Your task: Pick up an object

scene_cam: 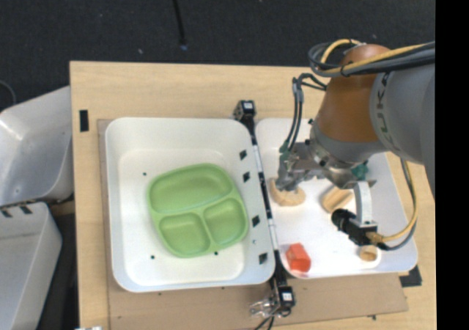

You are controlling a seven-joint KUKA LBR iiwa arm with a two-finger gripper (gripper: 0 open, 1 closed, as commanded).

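Camera view looks down at a slant on the wooden surface (88,174), and across it sit two white bins side by side. Biggest of all is the grey arm (396,108), sweeping in from the right with its orange band (350,105) bulging above the wrist, bent steeply down over the right bin (322,251). Cables loop off the top of the wrist and trail down its side.

Over to the left bin (124,174), and there lies a green divided tray (196,208), three compartments, slightly turned, flat on the bin floor.

Back to the right bin: the jaws (289,178) hang low at the bin's left side, right over a round tan disc (286,195), touching it or just above. Open or clenched, I cannot tell; the wrist hides the tips.

Smaller pieces now: a tan wooden block (335,199) just right of the disc, a red block (297,259) near the front edge, and a small tan piece (367,252) at the front right.
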